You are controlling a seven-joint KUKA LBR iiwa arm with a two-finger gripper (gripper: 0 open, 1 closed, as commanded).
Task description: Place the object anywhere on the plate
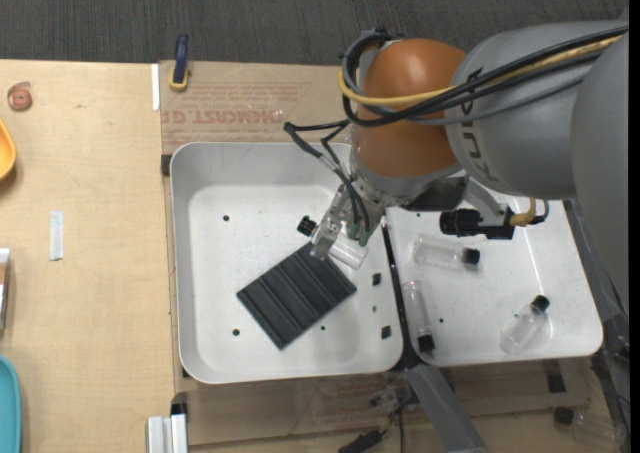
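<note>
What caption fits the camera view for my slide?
Gripper poised above the dark ridged plate in the left bin, with clear vials lying in the right bin.

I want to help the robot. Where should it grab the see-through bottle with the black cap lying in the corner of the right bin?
Probably across the clear body of the bottle, coming straight down. It lies on its side, apart from the bin's wall.

The arm (540,111) is a thick, rounded grey casing, smooth and matt, with a glossy orange band (405,106) swelling like a dome above the wrist. Black and yellow cables (440,93) loop across the orange band and trail back along the grey shell. Below the wrist sits a small silver-grey gripper (338,233) with green parts and thin black wires.
</note>
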